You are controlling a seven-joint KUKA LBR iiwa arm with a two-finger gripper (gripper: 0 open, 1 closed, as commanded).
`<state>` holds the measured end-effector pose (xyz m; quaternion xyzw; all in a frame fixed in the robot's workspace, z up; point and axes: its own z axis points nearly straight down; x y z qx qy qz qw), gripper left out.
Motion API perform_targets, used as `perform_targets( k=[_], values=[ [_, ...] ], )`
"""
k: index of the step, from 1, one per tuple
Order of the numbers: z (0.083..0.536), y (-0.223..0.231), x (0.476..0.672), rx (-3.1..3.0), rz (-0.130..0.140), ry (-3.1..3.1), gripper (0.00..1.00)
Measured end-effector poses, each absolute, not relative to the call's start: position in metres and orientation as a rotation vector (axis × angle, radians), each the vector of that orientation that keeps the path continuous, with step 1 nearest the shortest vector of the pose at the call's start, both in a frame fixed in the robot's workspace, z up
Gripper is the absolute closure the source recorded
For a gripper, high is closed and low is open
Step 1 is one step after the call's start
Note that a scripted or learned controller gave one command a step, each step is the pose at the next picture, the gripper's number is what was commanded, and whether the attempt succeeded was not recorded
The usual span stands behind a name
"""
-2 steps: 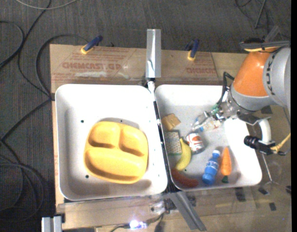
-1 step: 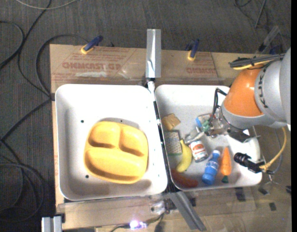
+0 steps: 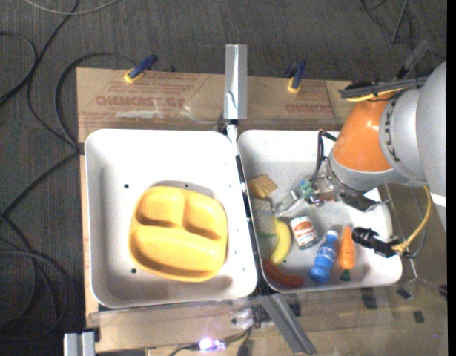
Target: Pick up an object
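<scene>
I see the gripper (image 3: pixel 305 192) low inside the right bin (image 3: pixel 287 148), above its clutter; I cannot tell whether the jaws are open or closed. Just below it lie a small white bottle (image 3: pixel 305 232), a banana (image 3: pixel 281 242), a blue bottle (image 3: pixel 325 256) and a carrot (image 3: pixel 347 251). The left bin (image 3: pixel 109 199) holds a yellow divided tray (image 3: pixel 180 232).

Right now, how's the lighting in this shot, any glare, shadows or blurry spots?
In the camera view, lighting is even and fairly soft; the yellow tray casts a faint shadow on the left bin; the small items near the gripper look blurred; a bright purple glint flares at the bottom edge.
</scene>
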<state>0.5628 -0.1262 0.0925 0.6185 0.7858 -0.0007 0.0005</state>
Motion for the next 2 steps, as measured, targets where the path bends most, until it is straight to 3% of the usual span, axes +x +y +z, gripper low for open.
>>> perform_targets(
  k=[1,2],
  values=[
    [0.0898,-0.1328,0.5090,1.954,0.008,2.444,0.00],
    [0.0986,-0.1309,0.5095,1.955,0.010,2.449,1.00]
  ],
)
